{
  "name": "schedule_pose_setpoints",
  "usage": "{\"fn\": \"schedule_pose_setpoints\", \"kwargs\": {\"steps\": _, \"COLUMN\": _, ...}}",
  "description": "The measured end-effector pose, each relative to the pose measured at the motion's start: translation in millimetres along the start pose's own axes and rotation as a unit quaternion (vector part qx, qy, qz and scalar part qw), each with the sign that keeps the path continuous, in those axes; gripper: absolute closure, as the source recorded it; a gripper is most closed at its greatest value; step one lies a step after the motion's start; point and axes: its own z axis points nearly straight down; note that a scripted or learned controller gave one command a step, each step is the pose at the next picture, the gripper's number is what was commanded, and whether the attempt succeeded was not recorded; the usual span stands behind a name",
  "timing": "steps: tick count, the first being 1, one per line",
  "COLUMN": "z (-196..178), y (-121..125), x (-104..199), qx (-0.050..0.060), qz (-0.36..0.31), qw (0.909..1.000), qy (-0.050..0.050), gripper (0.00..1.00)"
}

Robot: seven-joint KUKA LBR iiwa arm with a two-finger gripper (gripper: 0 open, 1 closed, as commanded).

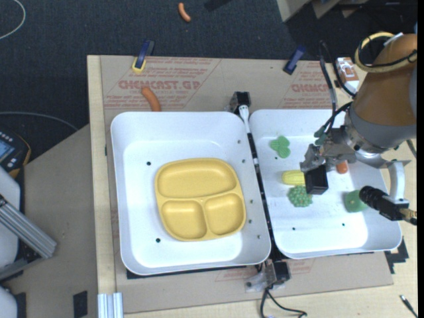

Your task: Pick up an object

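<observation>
While your gripper (314,177) hovers in the right bin (318,240) | yellow corn piece (292,177) just left, lying crosswise | finger state: cannot tell

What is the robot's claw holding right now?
It cannot be told. The gripper sits low in the right bin, right beside the yellow corn and the green broccoli, but the view does not show anything between its fingers.

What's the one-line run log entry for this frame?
hand: low in right bin, by corn | grasp: unconfirmed | nearby: green broccoli | left bin: yellow tray
</observation>
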Motion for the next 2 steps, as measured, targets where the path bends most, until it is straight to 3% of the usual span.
{"fn": "schedule_pose_setpoints", "kwargs": {"steps": 2, "z": -14, "y": 7, "x": 3, "qx": -0.003, "qz": 0.002, "qw": 1.0000, "qy": -0.002, "gripper": 1.00}}
